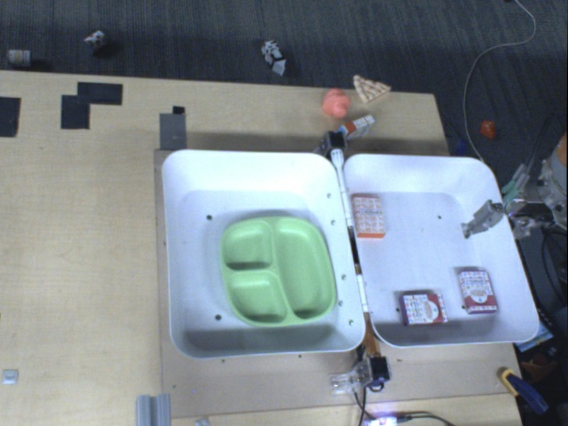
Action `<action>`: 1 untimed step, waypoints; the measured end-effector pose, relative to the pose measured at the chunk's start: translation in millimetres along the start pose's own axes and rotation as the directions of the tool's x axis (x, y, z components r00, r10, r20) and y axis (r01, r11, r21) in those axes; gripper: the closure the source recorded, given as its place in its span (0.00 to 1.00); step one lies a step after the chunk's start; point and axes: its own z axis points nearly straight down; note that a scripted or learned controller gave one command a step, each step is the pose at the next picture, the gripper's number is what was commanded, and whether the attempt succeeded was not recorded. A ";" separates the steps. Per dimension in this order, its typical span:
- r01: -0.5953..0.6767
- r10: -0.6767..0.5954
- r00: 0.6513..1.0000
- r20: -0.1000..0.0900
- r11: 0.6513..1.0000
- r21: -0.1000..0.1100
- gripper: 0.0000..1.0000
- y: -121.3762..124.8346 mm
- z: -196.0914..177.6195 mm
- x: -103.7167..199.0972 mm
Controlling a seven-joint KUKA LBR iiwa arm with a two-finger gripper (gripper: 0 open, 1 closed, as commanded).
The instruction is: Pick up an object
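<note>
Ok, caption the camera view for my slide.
Hand poised at the right bin's far edge above three small boxes; green divided tray sits in the left bin.

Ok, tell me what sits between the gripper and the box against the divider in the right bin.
Nothing: in the camera view, bare white bin floor runs from the gripper to the small box beside the divider.
</note>
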 end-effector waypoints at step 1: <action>-0.002 0.002 1.000 0.000 1.000 0.001 0.00 -12.6 129.7 -8.4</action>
